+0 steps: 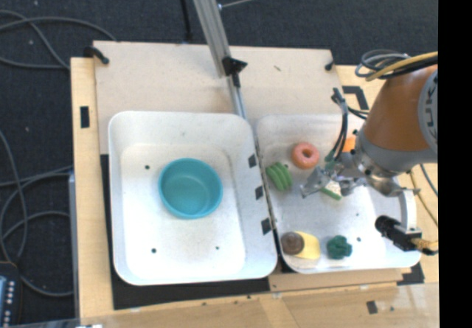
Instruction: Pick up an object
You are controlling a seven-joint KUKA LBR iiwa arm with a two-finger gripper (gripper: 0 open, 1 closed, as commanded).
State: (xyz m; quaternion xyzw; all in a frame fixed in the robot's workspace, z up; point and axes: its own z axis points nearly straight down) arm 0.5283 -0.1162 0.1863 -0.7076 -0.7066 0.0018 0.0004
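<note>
White right bin [369, 205]: hand [318, 185] near green toy [279, 175], pink ring [304, 155].

A teal bowl [191, 186] is seen upright in the left bin [125, 135]. In the right bin [295, 127] are found a pink ring [304, 155], a ribbed green piece [279, 175], a yellow-and-brown block [301, 245] and a dark green lump [339, 247].

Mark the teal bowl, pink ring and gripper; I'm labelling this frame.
teal bowl [191, 186]: camera view, its inside floor.
pink ring [304, 155]: camera view, its band.
gripper [318, 185]: camera view, at its fingertips.
</note>
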